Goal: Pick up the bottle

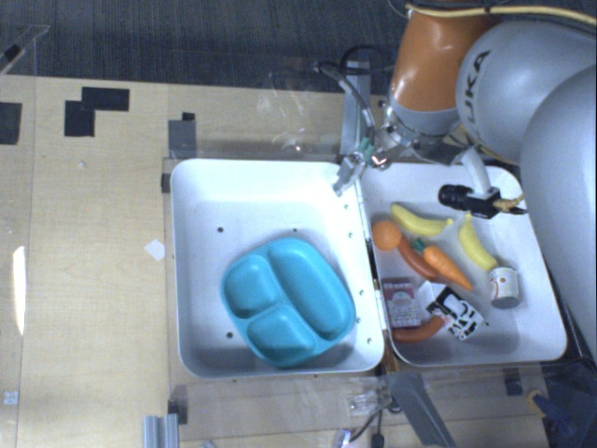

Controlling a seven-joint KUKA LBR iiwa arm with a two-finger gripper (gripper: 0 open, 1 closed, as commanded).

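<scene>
Tray point(289, 299) in left bin point(215, 194); carrot point(440, 265), banana point(420, 220) in right bin point(534, 317).

We see a glossy blue plastic divided plate point(289, 299), smooth matt white plastic in the left bin point(215, 203) and right bin point(534, 317), and a shiny grey arm shell point(536, 73).

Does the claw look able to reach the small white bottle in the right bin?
Probably yes: the small white bottle lies uncovered beside a yellow banana; the claw sits up at the bins' shared wall.
</scene>
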